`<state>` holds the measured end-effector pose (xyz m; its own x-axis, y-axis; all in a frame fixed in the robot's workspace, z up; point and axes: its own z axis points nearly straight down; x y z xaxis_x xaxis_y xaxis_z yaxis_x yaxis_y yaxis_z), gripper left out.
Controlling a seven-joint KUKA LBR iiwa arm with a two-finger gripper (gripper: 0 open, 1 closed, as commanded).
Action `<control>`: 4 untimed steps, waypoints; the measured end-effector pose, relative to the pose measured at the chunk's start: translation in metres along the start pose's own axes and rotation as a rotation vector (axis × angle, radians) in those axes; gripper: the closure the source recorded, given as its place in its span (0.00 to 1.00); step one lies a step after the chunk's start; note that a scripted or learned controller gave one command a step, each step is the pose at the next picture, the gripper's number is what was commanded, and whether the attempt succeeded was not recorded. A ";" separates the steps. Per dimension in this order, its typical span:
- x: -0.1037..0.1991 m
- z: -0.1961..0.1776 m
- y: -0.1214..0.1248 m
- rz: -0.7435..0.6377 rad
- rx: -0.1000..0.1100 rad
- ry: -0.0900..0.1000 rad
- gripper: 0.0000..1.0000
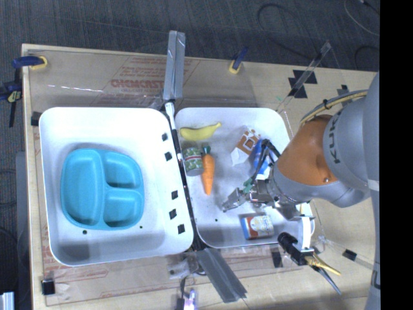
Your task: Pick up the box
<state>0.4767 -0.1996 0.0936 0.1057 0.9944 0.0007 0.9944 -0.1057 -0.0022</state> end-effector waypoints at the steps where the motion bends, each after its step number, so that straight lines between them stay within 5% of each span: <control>1: 0.000 -0.010 0.001 -0.006 -0.001 -0.002 1.00; 2: 0.000 -0.010 0.001 -0.006 -0.002 -0.002 0.00; 4: -0.007 -0.013 0.005 -0.044 -0.002 -0.003 0.00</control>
<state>0.4808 -0.2075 0.1067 0.0621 0.9981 -0.0017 0.9981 -0.0621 -0.0002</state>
